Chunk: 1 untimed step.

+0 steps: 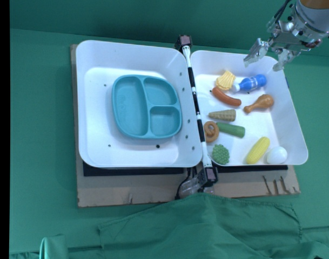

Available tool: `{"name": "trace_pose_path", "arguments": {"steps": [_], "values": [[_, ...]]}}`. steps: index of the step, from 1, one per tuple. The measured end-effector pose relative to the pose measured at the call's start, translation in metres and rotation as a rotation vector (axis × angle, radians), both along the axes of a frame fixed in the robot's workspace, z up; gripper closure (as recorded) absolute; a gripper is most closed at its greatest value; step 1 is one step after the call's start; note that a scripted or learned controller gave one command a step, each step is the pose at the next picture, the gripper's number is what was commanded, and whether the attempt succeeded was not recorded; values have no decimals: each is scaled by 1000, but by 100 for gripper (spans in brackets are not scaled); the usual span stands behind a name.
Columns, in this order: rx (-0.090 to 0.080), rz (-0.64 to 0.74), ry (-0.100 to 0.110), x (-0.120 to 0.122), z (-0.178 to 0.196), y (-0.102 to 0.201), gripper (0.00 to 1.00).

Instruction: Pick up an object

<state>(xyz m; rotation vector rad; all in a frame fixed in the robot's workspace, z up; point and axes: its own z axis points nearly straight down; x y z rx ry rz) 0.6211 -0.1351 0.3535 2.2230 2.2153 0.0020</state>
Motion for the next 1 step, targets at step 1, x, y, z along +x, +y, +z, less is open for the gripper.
{"name": "trace_pose_path", "arguments": {"steps": [1], "values": [[-1, 0, 4, 1, -60, 0, 0]]}}
